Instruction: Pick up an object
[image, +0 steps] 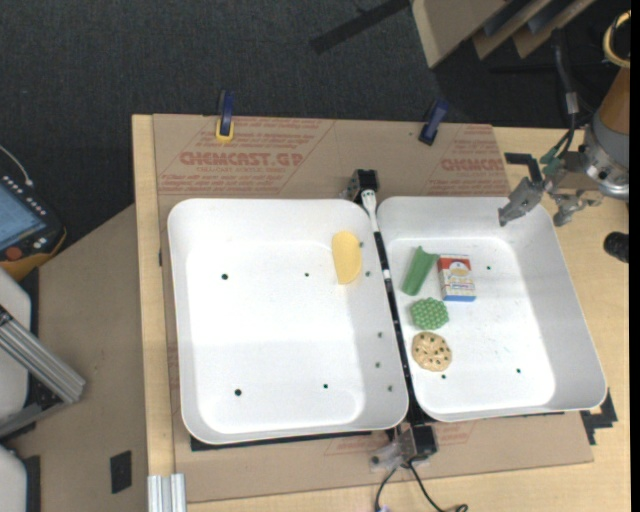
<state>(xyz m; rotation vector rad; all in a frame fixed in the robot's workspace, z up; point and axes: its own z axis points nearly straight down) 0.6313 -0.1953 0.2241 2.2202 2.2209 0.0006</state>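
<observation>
My gripper (542, 207) hangs at the far right, above the back right corner of the right bin (560, 300), open with nothing between its fingers. In the right bin's left half lie a green block (418, 270), a small red, white and blue box (457, 278), a green round waffle-like piece (430, 314) and a round cookie (432, 352). A yellow oblong piece (346, 257) lies in the left bin (260, 400), near its back right corner. All of these objects sit well to the left of the gripper.
The two bins meet along a black divider (381, 270) with clips at both ends. Brown cardboard (300, 150) surrounds the bins, held by a yellow clamp (225, 126) and a blue clamp (433, 122) at the back.
</observation>
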